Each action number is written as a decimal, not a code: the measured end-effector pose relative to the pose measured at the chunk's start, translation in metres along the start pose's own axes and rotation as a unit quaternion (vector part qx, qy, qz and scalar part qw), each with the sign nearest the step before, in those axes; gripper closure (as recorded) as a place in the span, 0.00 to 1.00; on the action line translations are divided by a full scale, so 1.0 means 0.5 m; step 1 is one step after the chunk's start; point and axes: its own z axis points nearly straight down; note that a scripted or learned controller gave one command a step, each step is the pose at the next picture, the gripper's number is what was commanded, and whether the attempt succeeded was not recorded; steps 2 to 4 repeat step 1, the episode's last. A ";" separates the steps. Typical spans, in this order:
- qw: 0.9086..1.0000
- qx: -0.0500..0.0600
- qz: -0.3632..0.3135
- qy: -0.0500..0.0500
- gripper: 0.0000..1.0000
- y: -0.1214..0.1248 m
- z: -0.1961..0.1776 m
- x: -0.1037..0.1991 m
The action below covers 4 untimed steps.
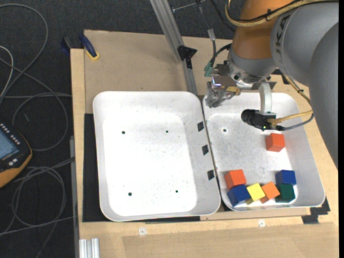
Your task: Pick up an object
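Several small blocks lie in the right bin (301,144). A lone red-orange block (275,142) sits mid-right. Along the front wall cluster an orange block (235,177), a blue block (238,194), a yellow block (255,191), another orange block (270,190), a second blue block (285,177) and a green block (286,192). My gripper (240,105) hangs over the far end of the right bin, open, with bare bin floor between its fingers. The red-orange block lies a short way in front of it and to the right, untouched.
The left bin (107,144) stands beside the right one, sharing a divider with black clips (205,149). A slanted metal rail (172,31) crosses behind the bins. Cables and a handheld device (11,149) lie on the floor at left.
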 end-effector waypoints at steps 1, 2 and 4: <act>1.000 0.000 0.000 0.000 1.00 0.007 -0.005 0.130; 1.000 0.000 0.000 0.000 1.00 0.007 -0.005 0.130; 1.000 0.000 0.000 0.000 1.00 0.007 -0.005 0.130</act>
